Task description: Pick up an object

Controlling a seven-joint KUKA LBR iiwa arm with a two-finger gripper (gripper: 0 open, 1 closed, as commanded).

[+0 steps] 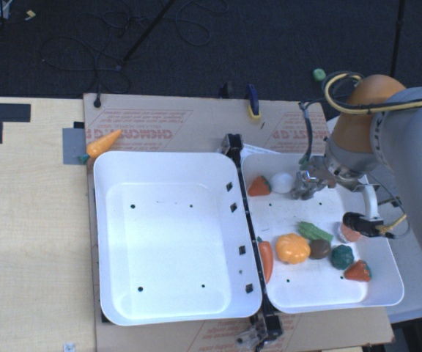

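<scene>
Orange carrot [266,261] lengthwise along right bin's [387,295] left wall; end effector [304,187] grip state unclear.

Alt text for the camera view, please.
The gripper hangs over the right bin beside a white ball, near toy foods including a yellow pumpkin. An orange carrot lies outside the left bin.
</scene>
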